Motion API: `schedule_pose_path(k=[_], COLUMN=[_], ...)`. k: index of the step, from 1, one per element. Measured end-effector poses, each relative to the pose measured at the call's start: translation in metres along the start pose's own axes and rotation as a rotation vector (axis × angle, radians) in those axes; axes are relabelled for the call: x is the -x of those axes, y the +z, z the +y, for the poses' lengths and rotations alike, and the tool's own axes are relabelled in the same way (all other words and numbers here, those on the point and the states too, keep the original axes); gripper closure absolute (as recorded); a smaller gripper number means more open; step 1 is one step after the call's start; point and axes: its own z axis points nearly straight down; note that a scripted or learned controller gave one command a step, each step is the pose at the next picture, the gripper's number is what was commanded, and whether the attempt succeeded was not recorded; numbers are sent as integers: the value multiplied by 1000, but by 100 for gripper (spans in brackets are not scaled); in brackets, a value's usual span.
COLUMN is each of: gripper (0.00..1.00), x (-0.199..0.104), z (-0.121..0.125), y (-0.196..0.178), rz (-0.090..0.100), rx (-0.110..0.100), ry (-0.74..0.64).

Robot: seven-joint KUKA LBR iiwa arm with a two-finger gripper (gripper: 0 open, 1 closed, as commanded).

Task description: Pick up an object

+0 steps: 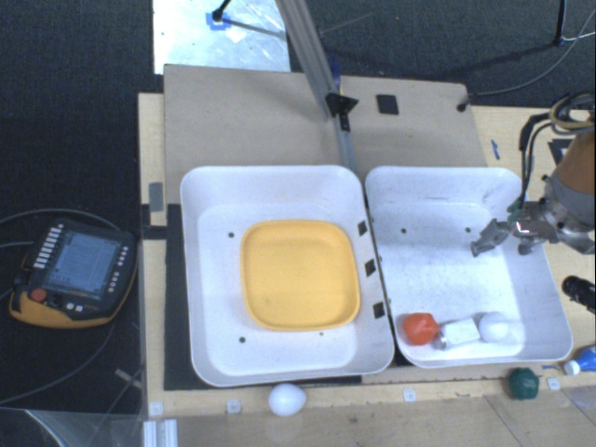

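The pincer (503, 234) hangs over the right white bin (447, 203), fingers spread and holding nothing; a small round orange-red object (418, 327) lies below-left of it.

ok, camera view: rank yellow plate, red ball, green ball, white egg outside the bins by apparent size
1. yellow plate, far the largest
2. red ball and white egg: look about alike, no ranking
3. green ball, slightly smaller, though the margin is small

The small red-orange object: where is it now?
The small red-orange object lies in the right white bin, near its front-left corner, beside a white object.
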Motion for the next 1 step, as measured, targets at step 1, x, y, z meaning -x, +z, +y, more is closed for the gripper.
schedule_pose_path(k=[1], gripper=[0], x=[-2], z=[6], y=[43], rz=[0], rx=[2], ry=[0])
